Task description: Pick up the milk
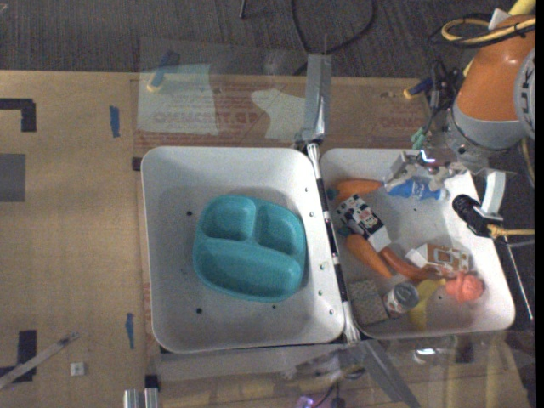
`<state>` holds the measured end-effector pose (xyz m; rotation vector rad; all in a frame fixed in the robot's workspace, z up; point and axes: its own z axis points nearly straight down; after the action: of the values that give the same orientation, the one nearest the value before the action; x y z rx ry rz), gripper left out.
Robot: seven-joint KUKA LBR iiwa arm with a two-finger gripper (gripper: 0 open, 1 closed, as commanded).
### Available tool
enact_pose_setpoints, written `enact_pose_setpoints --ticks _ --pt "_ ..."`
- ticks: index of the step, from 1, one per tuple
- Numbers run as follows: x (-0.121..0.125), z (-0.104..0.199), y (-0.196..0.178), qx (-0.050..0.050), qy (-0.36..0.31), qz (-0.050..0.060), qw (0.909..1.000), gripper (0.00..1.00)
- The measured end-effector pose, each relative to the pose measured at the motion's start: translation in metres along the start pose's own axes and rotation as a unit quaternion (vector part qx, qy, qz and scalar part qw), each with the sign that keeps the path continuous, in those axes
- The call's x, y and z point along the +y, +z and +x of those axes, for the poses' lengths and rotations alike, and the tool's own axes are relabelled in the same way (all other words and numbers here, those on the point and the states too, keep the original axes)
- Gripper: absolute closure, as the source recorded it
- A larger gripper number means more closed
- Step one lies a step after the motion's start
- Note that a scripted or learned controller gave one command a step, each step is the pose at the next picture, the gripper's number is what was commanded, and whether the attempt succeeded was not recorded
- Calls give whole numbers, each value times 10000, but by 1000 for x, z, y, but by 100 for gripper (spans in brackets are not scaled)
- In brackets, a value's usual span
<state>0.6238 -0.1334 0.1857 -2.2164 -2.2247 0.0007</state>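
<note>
While our arm (497,75) hangs over the far right of the right bin (501,313), the gripper (422,170) sits above a blue-white item; we are at the approach step. The milk (359,217), black-and-white patterned, lies left of it, so we judge a leftward shift comes next.

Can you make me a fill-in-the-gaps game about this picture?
The teal plastic divided plate lies in the ______ white bin.
The black-and-white cow-patterned milk carton lies in the ______ bin.
The band on the grey robot arm is ______.
The arm's gripper is over the ______ bin.

Missing words: left; right; orange; right
</note>
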Motion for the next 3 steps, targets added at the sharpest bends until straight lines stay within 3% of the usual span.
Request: enact_pose_setpoints --ticks 1,2,3 --pt "-48 -71 40 -4 -221 -2 9998 0" --pt "-108 -70 95 14 -808 -10 9967 0" --pt "-136 -78 97 66 -1343 -78 9909 0"
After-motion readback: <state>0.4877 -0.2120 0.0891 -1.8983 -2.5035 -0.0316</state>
